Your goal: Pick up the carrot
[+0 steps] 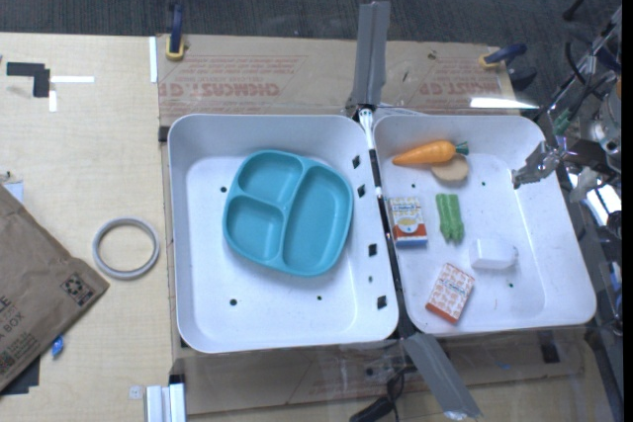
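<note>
The carrot (427, 153) lies in the right bin (554, 257) near its far wall, stem end toward the arm, touching a tan round slice (451, 171). Nearer than the carrot in that bin sit a small carton (407, 219), green beans (450, 216), a white piece (495, 256) and an orange packet (451, 293). The gripper (534, 167) hangs at the bin's right rim, holding nothing; its finger spread cannot be told. Left of the carrot, a teal divided plate (288, 211) fills the other bin (198, 242)

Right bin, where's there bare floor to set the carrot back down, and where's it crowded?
The right bin has bare floor along its right side, between the white block and the right wall, and on the near strip right of the orange packet. It is crowded top left, where the carrot, tan slice, small carton and green beans cluster.
</note>
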You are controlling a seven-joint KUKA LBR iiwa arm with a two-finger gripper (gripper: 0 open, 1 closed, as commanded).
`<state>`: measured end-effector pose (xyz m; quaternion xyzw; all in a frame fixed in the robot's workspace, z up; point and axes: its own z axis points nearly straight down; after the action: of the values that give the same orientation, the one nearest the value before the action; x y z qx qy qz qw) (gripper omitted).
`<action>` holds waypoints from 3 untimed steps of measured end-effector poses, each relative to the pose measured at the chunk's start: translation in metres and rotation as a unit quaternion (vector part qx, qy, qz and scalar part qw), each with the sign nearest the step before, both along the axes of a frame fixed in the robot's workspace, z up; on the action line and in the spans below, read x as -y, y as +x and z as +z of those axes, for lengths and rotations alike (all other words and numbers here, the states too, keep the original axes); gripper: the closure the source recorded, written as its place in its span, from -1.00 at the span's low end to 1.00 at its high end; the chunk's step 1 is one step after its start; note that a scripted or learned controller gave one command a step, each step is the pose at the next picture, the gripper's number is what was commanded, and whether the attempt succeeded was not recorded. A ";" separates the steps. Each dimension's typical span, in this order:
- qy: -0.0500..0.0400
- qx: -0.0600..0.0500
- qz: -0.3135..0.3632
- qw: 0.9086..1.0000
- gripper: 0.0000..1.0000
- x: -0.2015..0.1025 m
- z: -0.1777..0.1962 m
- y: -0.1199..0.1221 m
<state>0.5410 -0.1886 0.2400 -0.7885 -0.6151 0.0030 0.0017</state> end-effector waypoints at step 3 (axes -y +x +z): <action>-0.003 -0.001 -0.505 0.863 -1.00 -0.077 -0.152 0.106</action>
<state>0.6472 -0.1120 0.0877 -0.9911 -0.1330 0.0044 0.0008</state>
